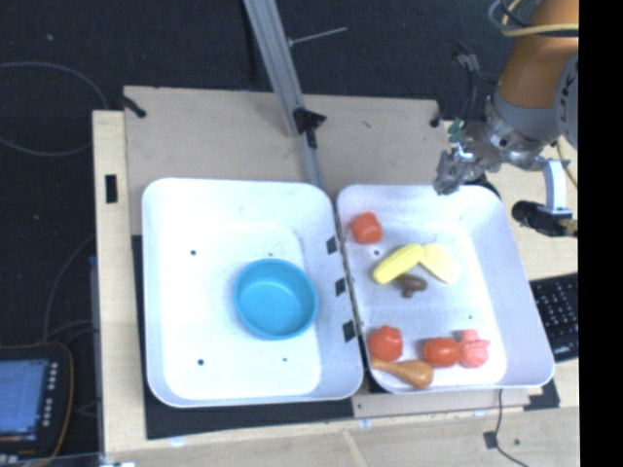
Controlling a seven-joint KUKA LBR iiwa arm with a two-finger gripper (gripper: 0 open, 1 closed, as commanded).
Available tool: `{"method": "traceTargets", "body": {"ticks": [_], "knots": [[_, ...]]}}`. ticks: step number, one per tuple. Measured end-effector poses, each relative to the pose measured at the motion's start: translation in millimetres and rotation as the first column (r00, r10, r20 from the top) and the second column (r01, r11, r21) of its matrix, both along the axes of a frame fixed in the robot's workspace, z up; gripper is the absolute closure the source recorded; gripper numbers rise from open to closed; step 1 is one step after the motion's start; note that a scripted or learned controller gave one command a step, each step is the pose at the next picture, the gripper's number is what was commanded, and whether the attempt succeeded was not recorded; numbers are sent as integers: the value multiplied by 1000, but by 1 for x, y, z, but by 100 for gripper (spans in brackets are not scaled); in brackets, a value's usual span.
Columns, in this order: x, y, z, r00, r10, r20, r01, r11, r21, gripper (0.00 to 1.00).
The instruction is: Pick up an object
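While gripper (450, 181) hovers at right bin's (506, 251) far rim, nothing between fingers; spread or pressed, cannot tell. Candidates lie below in right bin. Likely best: descend over isolated red piece (366, 228), clear of neighbours. Count: two bins; one blue bowl (276, 299) in left bin (175, 261); eight small items in right bin, three of them red.
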State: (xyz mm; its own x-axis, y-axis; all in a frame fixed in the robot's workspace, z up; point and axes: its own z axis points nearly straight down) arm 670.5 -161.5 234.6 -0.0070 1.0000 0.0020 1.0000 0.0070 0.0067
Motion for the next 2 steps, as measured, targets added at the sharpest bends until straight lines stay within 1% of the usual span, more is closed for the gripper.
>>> {"method": "traceTargets", "body": {"ticks": [1, 2], "knots": [[1, 0, 41, 1000, 1, 0, -1, 1000, 0, 100], [8, 59, 33, 1000, 1, -8, -1, 1000, 0, 100]]}}
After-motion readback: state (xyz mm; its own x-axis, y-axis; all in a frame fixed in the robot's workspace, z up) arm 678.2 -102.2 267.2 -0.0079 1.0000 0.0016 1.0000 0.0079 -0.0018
